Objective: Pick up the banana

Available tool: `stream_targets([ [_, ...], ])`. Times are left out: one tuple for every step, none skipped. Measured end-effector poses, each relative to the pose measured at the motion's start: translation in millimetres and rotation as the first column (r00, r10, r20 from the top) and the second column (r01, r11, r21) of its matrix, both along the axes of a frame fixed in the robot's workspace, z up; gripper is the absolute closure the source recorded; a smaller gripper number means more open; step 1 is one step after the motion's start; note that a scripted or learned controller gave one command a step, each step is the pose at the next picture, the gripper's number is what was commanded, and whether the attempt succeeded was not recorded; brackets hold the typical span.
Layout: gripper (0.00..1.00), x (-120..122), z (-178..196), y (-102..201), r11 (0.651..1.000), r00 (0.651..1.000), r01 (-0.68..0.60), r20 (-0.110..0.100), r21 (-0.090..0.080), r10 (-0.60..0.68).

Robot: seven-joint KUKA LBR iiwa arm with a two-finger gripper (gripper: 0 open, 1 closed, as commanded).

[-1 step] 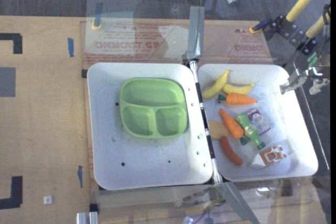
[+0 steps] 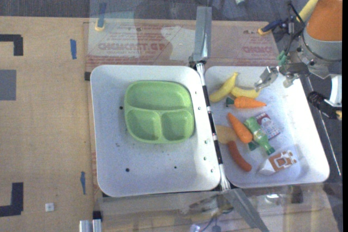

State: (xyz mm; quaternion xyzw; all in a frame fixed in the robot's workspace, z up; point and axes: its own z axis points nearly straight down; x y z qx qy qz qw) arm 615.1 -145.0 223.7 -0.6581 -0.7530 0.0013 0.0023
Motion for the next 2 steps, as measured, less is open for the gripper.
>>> stream_targets([
  [0.00,38.5,-85.6,28.0,0.994,0.994,0.107,0.000,-0.001,-0.107],
  [0.00,50.9,-110.5,41.4,0.992,0.991,0.129,0.018,-0.002,-0.129],
])
